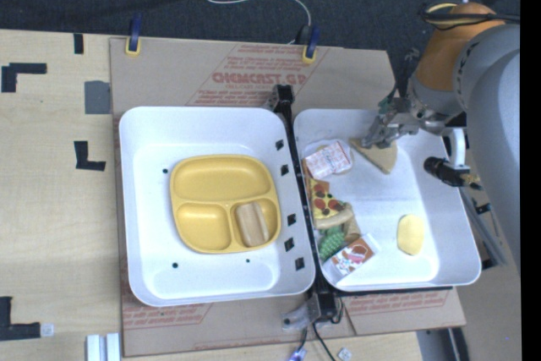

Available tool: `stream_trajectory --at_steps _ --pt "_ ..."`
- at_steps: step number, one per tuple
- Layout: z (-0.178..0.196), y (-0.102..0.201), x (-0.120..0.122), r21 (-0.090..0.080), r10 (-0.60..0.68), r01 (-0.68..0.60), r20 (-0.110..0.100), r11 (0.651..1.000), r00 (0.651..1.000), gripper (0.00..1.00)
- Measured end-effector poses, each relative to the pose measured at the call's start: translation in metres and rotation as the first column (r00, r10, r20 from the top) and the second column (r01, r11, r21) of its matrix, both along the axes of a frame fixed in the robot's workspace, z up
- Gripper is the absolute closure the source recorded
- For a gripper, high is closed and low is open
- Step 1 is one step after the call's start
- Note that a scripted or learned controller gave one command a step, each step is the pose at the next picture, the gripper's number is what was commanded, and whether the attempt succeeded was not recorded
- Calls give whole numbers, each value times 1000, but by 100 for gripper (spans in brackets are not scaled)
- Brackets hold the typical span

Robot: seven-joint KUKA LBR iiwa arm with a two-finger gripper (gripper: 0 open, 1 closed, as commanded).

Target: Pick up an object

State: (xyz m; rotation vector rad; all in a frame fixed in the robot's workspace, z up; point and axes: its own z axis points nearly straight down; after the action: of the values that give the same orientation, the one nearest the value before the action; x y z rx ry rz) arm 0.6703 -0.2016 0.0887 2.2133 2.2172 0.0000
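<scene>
Tan wedge-shaped block (378, 155) lies near the far right corner of the right white bin (439, 266), hand (382, 131) directly over it, touching or nearly so. Finger state: cannot tell. Judgement: centre over the wedge's thick end, close across its flat sides, lift straight. Yellow lemon-like lump (410, 234) sits well apart, no obstruction.

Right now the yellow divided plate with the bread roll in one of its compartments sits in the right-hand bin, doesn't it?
Not quite. The yellow divided plate does hold the bread roll in one of its compartments, but the camera view shows it sitting in the left bin, not the right. The right bin holds the smaller food items, and the gripper is there too.
</scene>
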Motion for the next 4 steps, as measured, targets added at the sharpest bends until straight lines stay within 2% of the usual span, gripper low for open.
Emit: stream_trajectory --at_steps 1,2,3,4 --pt "4 51 2 -4 -1 1 7 1000 1000 0" --pt "15 53 3 0 2 -2 8 1000 1000 100" --pt "13 53 2 -1 2 -2 7 1000 1000 0" --pt "1 47 -3 0 1 -1 9 1000 1000 0"
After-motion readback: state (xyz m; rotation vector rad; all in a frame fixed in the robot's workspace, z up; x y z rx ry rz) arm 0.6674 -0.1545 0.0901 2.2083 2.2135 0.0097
